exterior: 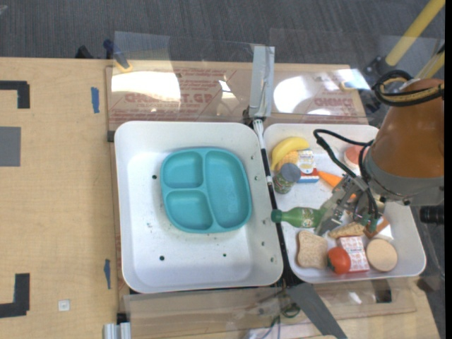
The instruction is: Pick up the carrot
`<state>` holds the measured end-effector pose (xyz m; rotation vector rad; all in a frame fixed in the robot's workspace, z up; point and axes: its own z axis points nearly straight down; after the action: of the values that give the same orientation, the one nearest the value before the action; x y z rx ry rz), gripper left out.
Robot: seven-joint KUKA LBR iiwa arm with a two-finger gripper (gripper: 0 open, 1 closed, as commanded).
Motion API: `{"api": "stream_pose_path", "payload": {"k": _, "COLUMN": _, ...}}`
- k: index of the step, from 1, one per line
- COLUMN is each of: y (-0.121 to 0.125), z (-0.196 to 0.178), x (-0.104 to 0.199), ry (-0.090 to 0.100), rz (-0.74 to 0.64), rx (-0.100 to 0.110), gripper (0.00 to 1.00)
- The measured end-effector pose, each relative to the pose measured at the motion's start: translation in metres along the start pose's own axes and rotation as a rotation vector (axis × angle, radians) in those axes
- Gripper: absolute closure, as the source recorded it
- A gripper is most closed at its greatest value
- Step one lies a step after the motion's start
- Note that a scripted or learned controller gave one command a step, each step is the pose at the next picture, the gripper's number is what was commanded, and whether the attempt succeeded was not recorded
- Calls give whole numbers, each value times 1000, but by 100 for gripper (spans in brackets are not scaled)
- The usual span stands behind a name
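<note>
Camera view is looking down at a slant on a bench carrying two white bins side by side. Sitting in the left bin [134, 210] is a teal divided plate [206, 189], roughly at its centre. The right bin [413, 249] is crowded: a banana [289, 149] is lying near its far left corner, a small can [286, 177] is standing just in front of the banana, a green bottle [300, 217] is lying along the left edge, and a slice of bread [309, 250], a tomato [339, 260] and a round bun [382, 255] are resting along the near edge. The carrot [329, 178] is lying toward the middle of the right bin, just beside the can. The arm [409, 136] is reaching in from the right, its hand [347, 205] hanging low over the clutter near the carrot and bottle. Whether the hand is spread or closed I cannot tell, and nothing is visibly caught in it.
</note>
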<state>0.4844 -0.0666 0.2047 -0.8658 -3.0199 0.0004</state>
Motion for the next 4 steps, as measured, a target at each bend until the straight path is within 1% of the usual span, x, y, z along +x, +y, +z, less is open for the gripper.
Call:
{"api": "stream_pose_path", "payload": {"k": 1, "y": 58, "z": -78, "x": -71, "ry": -10, "rz": -113, "rx": -5, "gripper": 100}}
{"api": "stream_pose_path", "payload": {"k": 2, "y": -11, "z": 90, "x": -90, "ry": 6, "rz": -235, "rx": 4, "gripper": 100}}
{"api": "stream_pose_path", "payload": {"k": 3, "y": 58, "z": 18, "x": -38, "ry": -9, "rz": -404, "rx": -5, "gripper": 100}}
{"api": "stream_pose_path", "payload": {"k": 4, "y": 16, "z": -82, "x": -72, "ry": -14, "rz": -394, "rx": -2, "gripper": 100}}
